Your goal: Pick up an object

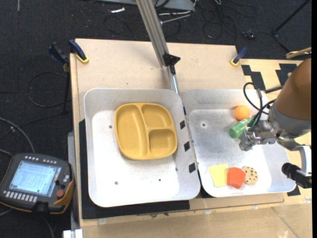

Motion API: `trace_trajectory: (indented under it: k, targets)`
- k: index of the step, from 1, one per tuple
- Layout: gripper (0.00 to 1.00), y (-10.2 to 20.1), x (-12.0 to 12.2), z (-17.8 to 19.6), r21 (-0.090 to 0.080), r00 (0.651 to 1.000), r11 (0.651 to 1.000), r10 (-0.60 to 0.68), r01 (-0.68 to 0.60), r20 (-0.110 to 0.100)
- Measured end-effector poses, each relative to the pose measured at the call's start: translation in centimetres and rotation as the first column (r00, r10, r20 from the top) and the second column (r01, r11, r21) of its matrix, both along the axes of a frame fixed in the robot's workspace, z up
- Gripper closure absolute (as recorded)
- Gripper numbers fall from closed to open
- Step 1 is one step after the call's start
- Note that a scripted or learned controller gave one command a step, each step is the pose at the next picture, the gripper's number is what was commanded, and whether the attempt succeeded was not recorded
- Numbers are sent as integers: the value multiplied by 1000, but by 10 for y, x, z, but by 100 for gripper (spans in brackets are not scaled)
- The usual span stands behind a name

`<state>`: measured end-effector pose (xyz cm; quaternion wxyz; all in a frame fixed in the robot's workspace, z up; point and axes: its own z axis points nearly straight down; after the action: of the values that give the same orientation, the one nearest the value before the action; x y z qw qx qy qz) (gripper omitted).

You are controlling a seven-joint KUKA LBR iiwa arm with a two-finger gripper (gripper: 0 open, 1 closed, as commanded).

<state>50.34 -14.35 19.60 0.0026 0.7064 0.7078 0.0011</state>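
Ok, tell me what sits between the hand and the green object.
Nothing visible does. The hand is low in the right bin, right against the green object. The orange ball lies just behind it, while the yellow, red and cookie pieces sit nearer the front rim.

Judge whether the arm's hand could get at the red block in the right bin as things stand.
Probably yes. The red block lies uncovered near the right bin's front, between a yellow slice and a cookie. The hand hovers just behind it; those close neighbours could crowd a grasp.
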Motion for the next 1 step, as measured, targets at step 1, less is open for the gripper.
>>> trace_trajectory:
  k: [1]
  targets:
    - [100,0,2,46,0,1000,1000,1,-1,1]
